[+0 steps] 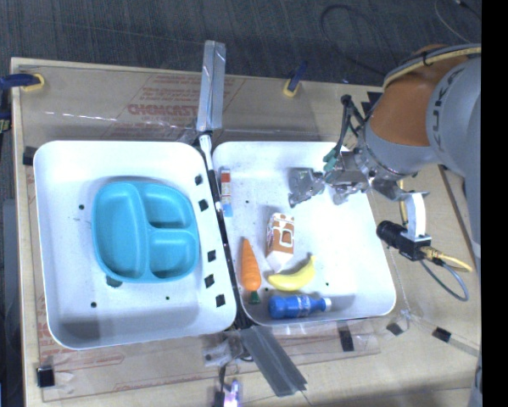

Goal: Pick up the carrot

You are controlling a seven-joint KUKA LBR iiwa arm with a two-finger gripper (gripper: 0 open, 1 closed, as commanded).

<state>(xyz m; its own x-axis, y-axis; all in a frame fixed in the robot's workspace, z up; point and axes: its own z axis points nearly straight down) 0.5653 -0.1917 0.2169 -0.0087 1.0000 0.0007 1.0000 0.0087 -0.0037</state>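
The orange carrot lies in the right bin along its left wall, green end toward the front. My gripper hangs over the upper middle of that bin, up and to the right of the carrot and well apart from it. Its grey fingers point left and appear spread, with nothing between them.
Beside the carrot lie a yellow banana, a blue bottle at the front wall and a small orange-and-white carton. The left bin holds a blue divided plate. A metal divider rail stands between the bins.
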